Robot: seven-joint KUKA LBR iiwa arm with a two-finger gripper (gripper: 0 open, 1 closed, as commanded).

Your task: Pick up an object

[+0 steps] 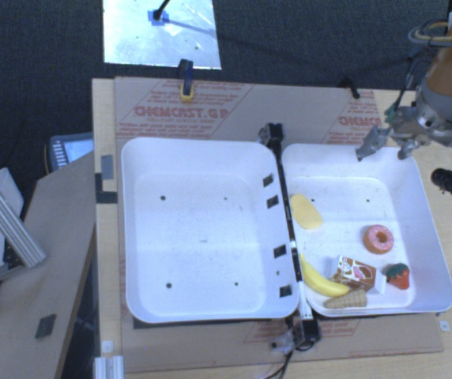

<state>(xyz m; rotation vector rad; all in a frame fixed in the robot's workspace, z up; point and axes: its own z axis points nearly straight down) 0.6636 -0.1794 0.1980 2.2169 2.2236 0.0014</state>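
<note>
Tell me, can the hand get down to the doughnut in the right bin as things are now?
Probably yes. The hand hovers above the right bin's far edge, and the doughnut lies apart from the other things, with nothing covering it.

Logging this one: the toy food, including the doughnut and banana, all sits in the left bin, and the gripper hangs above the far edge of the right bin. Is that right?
Not quite. The camera view shows the doughnut, banana and the other toy food in the right bin, not the left bin. The rest holds: the gripper hangs above the right bin's far edge.
</note>
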